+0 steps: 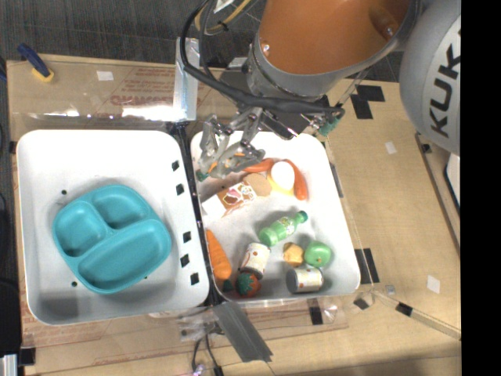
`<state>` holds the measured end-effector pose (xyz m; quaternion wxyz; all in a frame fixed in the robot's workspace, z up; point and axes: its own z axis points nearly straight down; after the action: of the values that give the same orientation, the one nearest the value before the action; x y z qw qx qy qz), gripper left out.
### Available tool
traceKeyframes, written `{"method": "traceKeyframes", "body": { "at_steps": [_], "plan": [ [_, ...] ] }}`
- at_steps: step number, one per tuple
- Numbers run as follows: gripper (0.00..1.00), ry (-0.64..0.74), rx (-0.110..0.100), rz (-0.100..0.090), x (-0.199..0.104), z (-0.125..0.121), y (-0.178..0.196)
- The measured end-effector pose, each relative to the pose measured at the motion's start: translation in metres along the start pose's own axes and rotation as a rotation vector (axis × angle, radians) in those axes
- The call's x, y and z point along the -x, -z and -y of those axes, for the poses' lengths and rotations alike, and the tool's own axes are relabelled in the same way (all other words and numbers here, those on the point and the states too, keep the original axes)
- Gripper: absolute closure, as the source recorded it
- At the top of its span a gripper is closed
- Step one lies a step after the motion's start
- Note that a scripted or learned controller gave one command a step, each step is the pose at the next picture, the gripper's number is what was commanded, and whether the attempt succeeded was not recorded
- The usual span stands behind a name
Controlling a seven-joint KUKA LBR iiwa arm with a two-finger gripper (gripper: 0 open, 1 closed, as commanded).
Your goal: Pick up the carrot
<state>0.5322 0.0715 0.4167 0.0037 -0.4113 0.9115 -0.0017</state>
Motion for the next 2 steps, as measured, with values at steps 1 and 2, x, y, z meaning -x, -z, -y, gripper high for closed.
{"method": "traceKeyframes", "body": {
  "at_steps": [1,2],
  "plan": [
    [1.00,0.227,0.009,-0.005,-0.055,0.003,-0.131],
    [1.00,0.282,0.008,-0.005,-0.080,0.067,-0.163]
  ]
}}
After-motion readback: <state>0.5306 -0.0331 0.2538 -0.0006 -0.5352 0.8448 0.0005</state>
